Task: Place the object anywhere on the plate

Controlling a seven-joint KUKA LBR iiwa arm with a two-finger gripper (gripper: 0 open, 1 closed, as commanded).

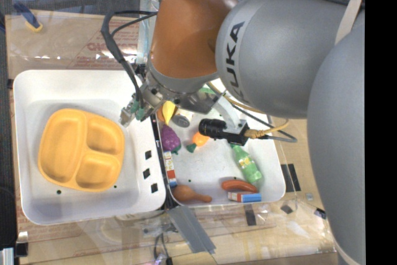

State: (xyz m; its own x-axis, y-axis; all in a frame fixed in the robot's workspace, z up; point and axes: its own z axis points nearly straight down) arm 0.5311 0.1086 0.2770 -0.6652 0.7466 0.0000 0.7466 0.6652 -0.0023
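- Landmark = yellow plate [80,149], sitting in left bin [25,90]; nothing on it yet.
- Gripper [149,102] hangs just right of plate, over the wall between bins; can't tell if open or shut, arm blocks it.
- Likely objs all right of plate in right bin [273,186]: purple toy [170,141], green bottle [247,166], drumstick [189,195].
- Risk: toys crowded, so grab may miss or catch two; carried obj could clip the wall.

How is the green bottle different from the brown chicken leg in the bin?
The green bottle is green and lies near the right side of the right bin; the chicken leg is brown and lies by the bin's front left corner. The bottle runs up-and-down in the view, while the leg runs across. Both lie flat in the same bin.
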